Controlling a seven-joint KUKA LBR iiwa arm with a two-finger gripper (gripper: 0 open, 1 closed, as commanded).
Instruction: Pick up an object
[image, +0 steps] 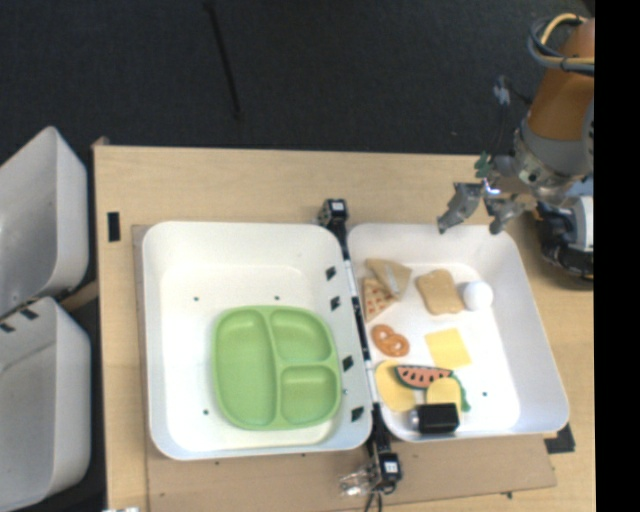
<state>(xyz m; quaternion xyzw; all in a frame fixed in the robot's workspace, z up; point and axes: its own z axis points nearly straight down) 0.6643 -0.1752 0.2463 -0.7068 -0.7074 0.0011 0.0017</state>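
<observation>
White plastic makes up both bins on the wooden bench. A green divided plate lies in the left bin. The right bin holds toy food: a tan wedge touching a pizza slice, a piece of toast just beside a white egg, a pretzel, a yellow cheese square, a watermelon slice and a black block. The gripper hovers over that bin's far rim, its two fingers spread apart with nothing between them, well clear of the food.
</observation>
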